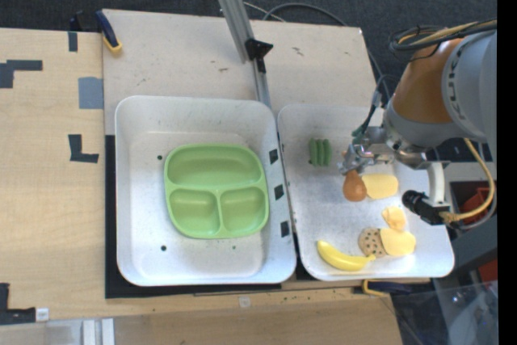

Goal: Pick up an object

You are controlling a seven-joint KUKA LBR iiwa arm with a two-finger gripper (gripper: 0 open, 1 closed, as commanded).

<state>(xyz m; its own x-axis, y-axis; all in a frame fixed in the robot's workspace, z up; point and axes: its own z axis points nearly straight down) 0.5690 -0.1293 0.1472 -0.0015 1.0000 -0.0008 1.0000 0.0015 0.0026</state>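
You've got the tool [355,161] low in the right white bin [323,214], right-centre of frame, just above a small brown egg-shaped object [354,188]; looks lined up to grab it. Can't tell how wide the tool is. Egg is smooth, rounded, touching a pale yellow block [382,187]. Green ridged piece [320,152] lies left; yellow banana [339,257] and cookie [370,241] lower right. Green divided plastic tray [216,190] fills the left bin.
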